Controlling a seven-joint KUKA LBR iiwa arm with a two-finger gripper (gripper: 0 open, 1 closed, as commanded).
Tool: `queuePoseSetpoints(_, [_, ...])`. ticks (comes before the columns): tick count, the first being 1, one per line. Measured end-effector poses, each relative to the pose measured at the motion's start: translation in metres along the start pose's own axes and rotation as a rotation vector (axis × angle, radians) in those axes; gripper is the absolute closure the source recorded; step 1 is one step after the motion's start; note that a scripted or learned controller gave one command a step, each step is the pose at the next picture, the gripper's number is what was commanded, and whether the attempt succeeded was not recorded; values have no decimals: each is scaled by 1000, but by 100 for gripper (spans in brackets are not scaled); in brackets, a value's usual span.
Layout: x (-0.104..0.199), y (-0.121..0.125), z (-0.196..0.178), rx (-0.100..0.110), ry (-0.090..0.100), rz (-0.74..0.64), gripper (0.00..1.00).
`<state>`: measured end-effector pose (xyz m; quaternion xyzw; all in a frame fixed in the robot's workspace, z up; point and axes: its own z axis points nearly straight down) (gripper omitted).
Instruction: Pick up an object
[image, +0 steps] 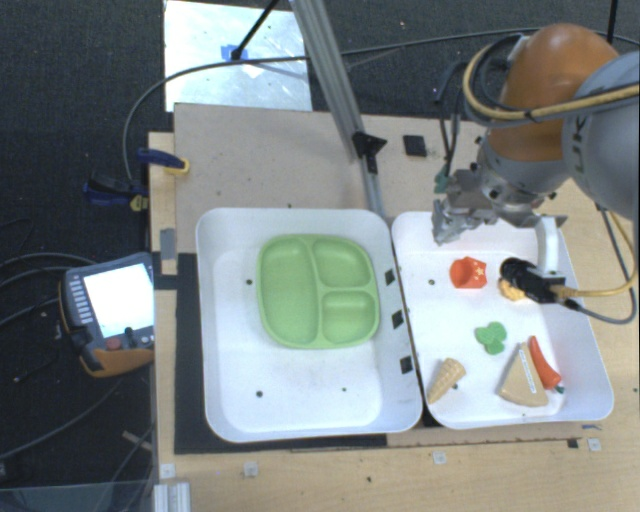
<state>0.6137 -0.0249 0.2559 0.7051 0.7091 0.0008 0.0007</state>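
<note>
The grey two-finger gripper (452, 228) hangs over the back left corner of the right shallow white bin (425, 320); I cannot tell whether it is open or closed. The small orange-red plastic chunk (468, 272) lies nearest, just toward the front and slightly right, with no clear long axis. The green leafy toy (490, 337), tan cone (447, 378) and tan wedge (525, 380) lie farther forward, leaving the approach clear

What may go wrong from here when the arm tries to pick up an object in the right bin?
1. The gripper sits near the back edge of the right bin, beside the red toy, not over it; a straight descent may close on nothing.
2. The red stick seems to lie against the tan wedge; grasping one may drag the other.
</note>
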Motion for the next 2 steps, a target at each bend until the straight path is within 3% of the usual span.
queuePoseSetpoints(2, [106, -13, 9, 1, 1, 0, 100])
